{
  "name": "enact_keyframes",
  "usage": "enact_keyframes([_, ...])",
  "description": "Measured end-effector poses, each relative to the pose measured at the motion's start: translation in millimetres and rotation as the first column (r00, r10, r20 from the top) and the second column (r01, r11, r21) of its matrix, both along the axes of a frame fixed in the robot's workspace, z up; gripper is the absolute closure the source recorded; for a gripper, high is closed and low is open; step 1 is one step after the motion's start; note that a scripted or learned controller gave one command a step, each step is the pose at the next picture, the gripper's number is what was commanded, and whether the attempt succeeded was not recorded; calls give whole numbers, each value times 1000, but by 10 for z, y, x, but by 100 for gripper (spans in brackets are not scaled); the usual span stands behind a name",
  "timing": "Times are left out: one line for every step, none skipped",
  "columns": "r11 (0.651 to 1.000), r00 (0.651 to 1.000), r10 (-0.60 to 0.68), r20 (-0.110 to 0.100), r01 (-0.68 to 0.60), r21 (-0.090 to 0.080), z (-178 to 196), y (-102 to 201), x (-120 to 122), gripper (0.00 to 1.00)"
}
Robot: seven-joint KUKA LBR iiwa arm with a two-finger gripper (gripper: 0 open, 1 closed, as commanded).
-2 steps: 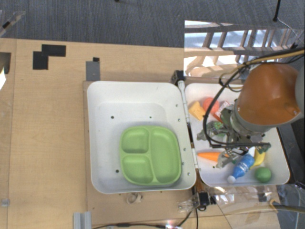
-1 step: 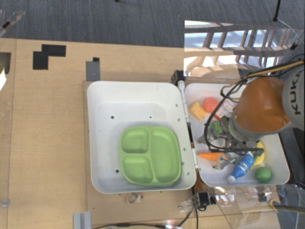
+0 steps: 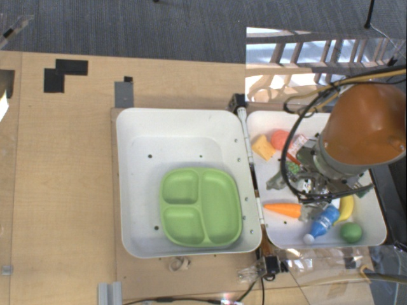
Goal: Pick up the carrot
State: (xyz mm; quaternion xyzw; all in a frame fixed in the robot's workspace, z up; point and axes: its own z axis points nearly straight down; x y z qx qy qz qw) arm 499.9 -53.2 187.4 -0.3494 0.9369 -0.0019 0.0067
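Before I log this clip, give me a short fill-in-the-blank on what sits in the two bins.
1. The green plate lies in the ____ bin.
2. The carrot is coloured ____.
3. The blue bottle lies between the carrot and the green ____.
4. The plate has ____ compartments.

Missing words: left; orange; ball; three

Green divided plate (image 3: 201, 206) in left bin (image 3: 140, 138). Carrot (image 3: 282, 210) in right bin (image 3: 273, 234), near blue bottle (image 3: 321, 223). Arm (image 3: 362, 129) over right bin.
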Motion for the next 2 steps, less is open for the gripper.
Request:
enact_keyframes([945, 945, 327, -2, -327, -3, -11, 158, -30, 0])
enact_keyframes([832, 832, 555, -3, -555, -6, -13, 16, -103, 0])
